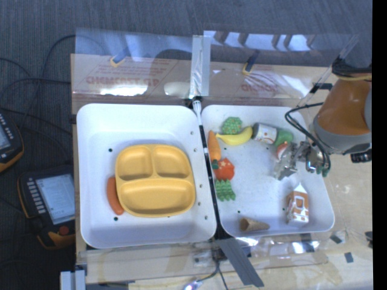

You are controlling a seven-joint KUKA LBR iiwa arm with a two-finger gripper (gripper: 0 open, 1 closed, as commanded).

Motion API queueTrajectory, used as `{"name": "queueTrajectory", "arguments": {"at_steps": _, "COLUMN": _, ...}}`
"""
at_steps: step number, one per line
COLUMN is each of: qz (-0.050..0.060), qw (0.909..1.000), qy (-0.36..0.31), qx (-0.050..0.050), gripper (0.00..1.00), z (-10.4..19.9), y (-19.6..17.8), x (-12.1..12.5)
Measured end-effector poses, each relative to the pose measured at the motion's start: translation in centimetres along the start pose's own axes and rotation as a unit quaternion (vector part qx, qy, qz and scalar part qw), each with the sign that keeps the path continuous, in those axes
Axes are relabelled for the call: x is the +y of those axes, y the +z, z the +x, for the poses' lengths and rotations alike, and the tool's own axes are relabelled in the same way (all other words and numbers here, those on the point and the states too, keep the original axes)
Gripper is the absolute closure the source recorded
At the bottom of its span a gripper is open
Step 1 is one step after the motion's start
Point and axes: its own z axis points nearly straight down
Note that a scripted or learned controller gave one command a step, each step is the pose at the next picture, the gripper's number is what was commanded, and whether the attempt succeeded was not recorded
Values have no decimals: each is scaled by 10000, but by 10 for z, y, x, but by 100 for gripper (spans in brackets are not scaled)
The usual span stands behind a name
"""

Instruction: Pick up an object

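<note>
**Claw low in the right bin**

I have the metal two-finger gripper (286, 165) mid-right of frame; its opening I cannot tell. Nearest: small orange-and-white toy carton (297, 205) just below it, upright. Looks light, stiff, boxy; I'd pinch its flat sides.

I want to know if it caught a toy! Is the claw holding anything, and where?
I cannot tell. The gripper sits low in the right bin, too blurry to see anything between its fingers.

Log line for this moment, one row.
arm: over right bin | gripper: low, nothing seen held | nearest: carton | left bin: yellow tray
</note>
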Motion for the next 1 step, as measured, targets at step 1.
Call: {"name": "queueTrajectory", "arguments": {"at_steps": 1, "qz": -2, "qw": 10000, "qy": 1, "qx": 8, "gripper": 0, "z": 0, "y": 0, "x": 0}}
